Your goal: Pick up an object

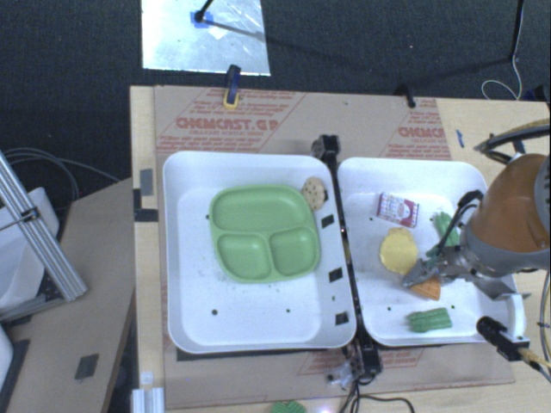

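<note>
- A green divided plate (263, 232) and a cookie (314, 193) are lying in the left bin (185, 317).
- In the right bin (362, 188), the tool (428, 274) is pressing down at an orange wedge (427, 290), beside a yellow disc (399, 251).
- Whether it is clenched, I cannot tell; centring on the wedge before lifting seems wise.

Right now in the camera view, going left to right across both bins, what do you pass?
Green divided plate → cookie → red and white packet, with the yellow round piece below it → orange piece at the gripper.
</note>
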Tool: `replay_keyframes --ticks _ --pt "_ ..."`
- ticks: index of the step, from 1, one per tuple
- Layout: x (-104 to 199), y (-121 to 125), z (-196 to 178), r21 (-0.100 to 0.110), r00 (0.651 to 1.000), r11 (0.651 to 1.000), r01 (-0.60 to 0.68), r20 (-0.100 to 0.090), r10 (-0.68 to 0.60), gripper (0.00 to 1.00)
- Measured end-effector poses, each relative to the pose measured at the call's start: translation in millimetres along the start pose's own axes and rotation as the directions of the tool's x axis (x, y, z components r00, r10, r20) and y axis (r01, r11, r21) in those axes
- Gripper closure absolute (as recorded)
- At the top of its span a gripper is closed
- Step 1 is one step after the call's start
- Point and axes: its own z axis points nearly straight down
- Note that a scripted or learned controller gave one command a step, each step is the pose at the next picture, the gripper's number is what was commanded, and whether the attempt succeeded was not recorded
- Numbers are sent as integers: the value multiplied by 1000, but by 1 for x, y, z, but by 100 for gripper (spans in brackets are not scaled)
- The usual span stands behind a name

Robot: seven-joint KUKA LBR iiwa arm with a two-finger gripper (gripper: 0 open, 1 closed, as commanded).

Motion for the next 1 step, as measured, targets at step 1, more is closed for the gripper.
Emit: replay_keyframes --ticks 1 --pt "87 -4 -91 0 1000 1000 3 0 -3 100"
